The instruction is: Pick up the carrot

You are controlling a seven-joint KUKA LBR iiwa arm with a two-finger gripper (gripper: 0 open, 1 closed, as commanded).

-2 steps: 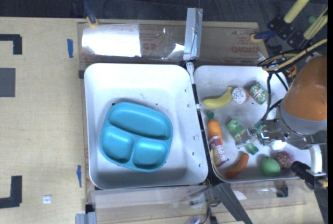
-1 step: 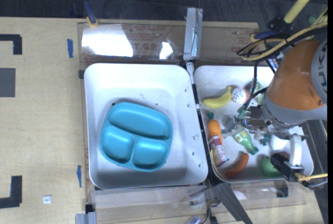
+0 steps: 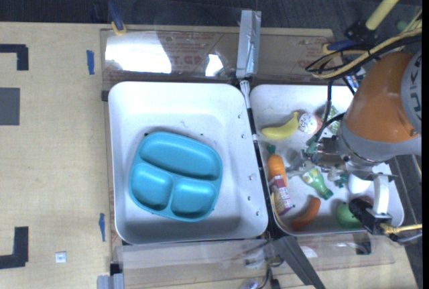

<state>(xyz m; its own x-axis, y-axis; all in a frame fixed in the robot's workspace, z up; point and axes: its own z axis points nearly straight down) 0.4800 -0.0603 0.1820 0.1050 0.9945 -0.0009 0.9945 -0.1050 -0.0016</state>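
— Right, carrot [image 3: 275, 167] first: where?
— Left side of the right bin [image 3: 395, 210], close to the divider between the two bins, lying roughly lengthwise, tip toward the upper part of the frame. Touching a small bottle [image 3: 283, 198] just below it.
— And the pincer [image 3: 320, 159]?
— Centre of the right bin, under the grey arm [image 3: 382, 106] with the orange band, reaching in from the right. Low among the objects, right of the carrot, apart from it. Open or closed: cannot tell, too cluttered.
— Around it?
— Yellow banana [image 3: 281, 129] above the carrot, small white ball [image 3: 308, 123] beside the banana's right end. Red-orange sausage shape [image 3: 306, 212] at lower centre, green item [image 3: 346, 214] toward the lower right.
— Left bin [image 3: 134, 103]?
— Blue three-compartment plate [image 3: 175, 174], tilted slightly, in the middle. Wooden desk [image 3: 47, 147] at far left, with black markings.
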